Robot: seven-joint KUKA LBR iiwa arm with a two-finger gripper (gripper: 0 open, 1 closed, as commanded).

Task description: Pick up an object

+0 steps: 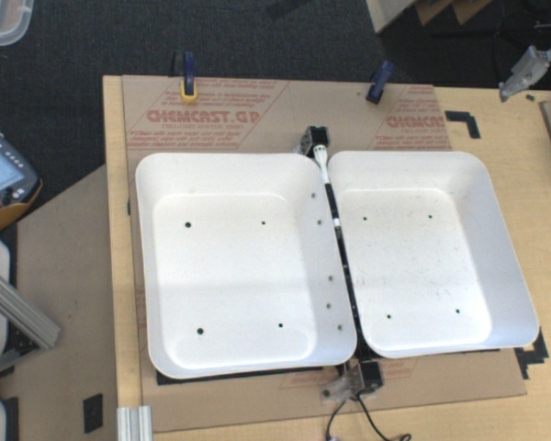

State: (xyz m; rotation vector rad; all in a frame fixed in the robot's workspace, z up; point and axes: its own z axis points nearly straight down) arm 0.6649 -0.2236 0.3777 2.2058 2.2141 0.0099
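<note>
Two shallow white bins sit side by side on a brown board. The left bin (156, 246) has a white floor marked with a few small dark dots. The right bin (496, 237) has the same white floor with dark dots and faint specks. A black strip (335, 237) runs along the seam where they meet.
The brown board (285, 108) is held by a yellow-and-blue clamp (188, 76) and a blue clamp (379, 82) at its far edge. A pale grey metal part (530, 67) juts in at the top right; I cannot tell what it is. Cables (354, 389) hang at the front edge.
</note>
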